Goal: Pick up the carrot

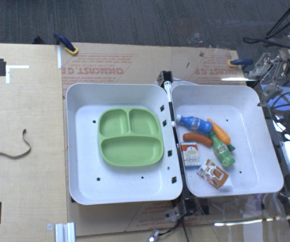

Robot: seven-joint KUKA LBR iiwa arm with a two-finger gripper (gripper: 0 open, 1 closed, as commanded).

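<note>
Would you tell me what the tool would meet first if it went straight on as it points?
Probably the right bin, at its far corner rim; the tool looks blurred there, so depth is unclear.

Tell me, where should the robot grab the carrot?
Probably around its middle, coming straight down from above. The carrot lies flat and slanted in the right bin, with a blue bottle and a green bottle close by, so its upper-right long side looks freest.

Pale wooden bench point(23, 185), cardboard sheet point(134, 64) spread across it, two white bins on that, left bin point(79, 150) beside right bin point(255, 150), dark curled strip point(11, 153) left of the left bin
</note>
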